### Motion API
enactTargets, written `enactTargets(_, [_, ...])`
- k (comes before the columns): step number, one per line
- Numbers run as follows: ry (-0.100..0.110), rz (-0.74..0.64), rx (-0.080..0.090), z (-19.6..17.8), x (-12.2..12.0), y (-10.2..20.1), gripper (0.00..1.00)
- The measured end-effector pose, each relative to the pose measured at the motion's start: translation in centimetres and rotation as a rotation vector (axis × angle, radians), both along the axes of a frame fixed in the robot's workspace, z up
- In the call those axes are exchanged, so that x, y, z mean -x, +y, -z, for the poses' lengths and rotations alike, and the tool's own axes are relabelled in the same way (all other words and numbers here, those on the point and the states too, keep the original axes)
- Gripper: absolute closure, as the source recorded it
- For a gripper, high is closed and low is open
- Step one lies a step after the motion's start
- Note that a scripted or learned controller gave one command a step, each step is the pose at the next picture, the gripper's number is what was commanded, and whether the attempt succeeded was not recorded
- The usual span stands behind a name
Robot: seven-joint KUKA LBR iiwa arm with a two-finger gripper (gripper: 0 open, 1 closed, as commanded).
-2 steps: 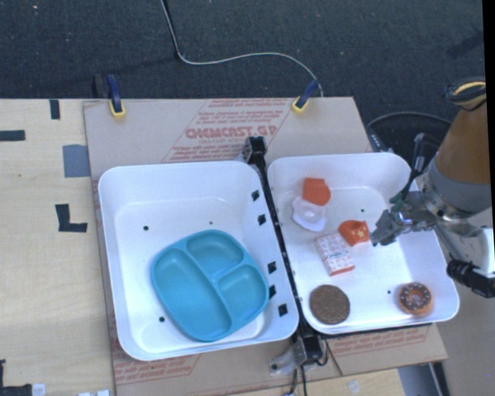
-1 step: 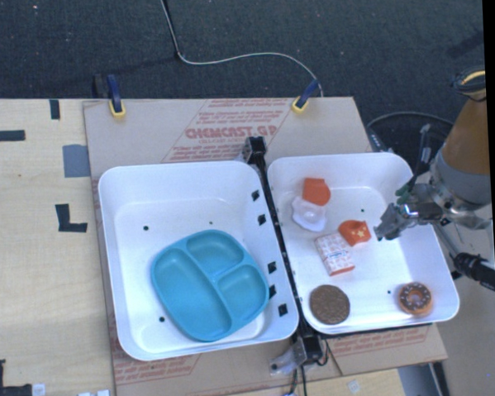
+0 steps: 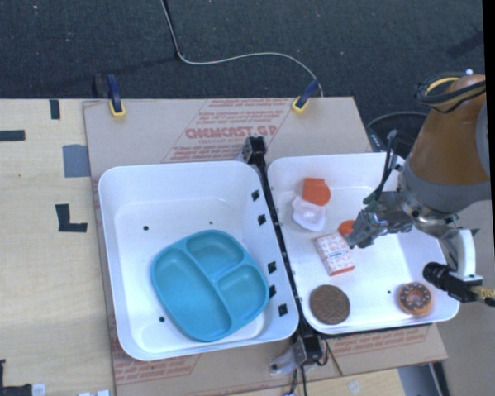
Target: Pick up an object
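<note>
Crowded right bin: orange-topped white piece, red-and-white box, brown disc, sprinkled donut. Bare floor between disc and donut. Left bin largely taken by blue divided plate; open along its far side.

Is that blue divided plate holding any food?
Empty. The blue plate lies flat in the left bin, and all three compartments show bare blue.

A blue divided plate is seen in the left bin. In the right bin, an orange-capped white object, a small carton, a brown cookie and a doughnut are found. The gripper is placed just beside the carton.
</note>
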State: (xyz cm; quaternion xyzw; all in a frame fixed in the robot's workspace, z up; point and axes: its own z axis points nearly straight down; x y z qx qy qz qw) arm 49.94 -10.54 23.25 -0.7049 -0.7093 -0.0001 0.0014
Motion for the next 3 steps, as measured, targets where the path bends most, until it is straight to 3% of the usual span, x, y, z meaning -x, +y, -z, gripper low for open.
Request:
enactTargets(2, [0.001, -0.001, 0.0, 2.2, 0.3, 11.2, 1.0])
enactTargets(3, [-0.001, -0.002, 0.001, 1.0, 0.0, 16.5, 1.0])
